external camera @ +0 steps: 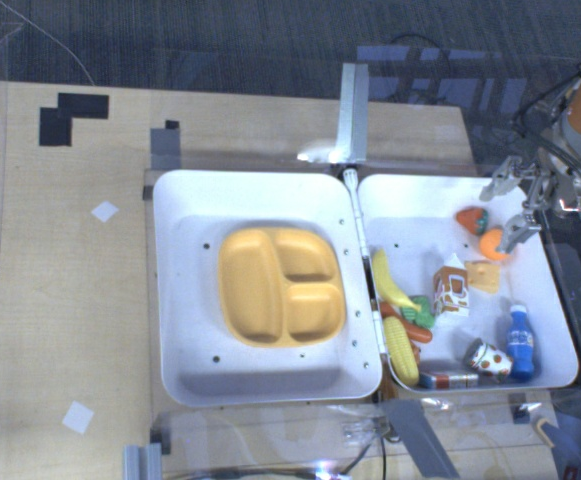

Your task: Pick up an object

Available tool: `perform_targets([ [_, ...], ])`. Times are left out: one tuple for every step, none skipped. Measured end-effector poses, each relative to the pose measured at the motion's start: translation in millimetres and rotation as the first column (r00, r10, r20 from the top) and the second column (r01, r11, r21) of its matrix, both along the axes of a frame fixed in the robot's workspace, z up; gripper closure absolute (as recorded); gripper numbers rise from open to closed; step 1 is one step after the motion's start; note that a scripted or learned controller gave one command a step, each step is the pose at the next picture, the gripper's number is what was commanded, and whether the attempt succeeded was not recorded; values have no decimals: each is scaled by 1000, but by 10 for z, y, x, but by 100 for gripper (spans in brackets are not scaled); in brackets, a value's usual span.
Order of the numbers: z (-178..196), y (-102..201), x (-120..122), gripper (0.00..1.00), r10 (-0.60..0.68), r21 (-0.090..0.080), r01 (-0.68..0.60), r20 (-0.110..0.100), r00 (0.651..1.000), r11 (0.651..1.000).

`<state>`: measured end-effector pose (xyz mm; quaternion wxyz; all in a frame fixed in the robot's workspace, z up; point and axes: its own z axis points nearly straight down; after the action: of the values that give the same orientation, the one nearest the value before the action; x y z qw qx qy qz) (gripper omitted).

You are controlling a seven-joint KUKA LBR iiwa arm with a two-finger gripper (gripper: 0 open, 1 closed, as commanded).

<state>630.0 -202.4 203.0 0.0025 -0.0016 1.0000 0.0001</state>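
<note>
My gripper (503, 214) hangs over the far right corner of the right bin (410, 203), open, with bare bin floor showing between its fingers. Just left of it lies a red-orange toy with a green top (469, 218). An orange round piece (492, 244) sits at the tip of the nearer finger (518, 230); I cannot tell if they touch. Further forward lie a tan cheese-like slab (484, 275), a small brown-and-white carton (451, 291), a banana (388, 282), a corn cob (400, 345) and a blue bottle (519, 341).
A yellow divided plate (278, 284) lies in the left bin (185, 218). A small can (486, 359), a marker-like stick (448, 379), and green (422, 314) and red (416, 334) toy pieces crowd the right bin's front. A metal post (353, 108) stands behind the bins' shared wall.
</note>
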Motion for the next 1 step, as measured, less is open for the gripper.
perform_targets([
  [-1040,-26,-87,0,-326,1,326,6,945,945],
])
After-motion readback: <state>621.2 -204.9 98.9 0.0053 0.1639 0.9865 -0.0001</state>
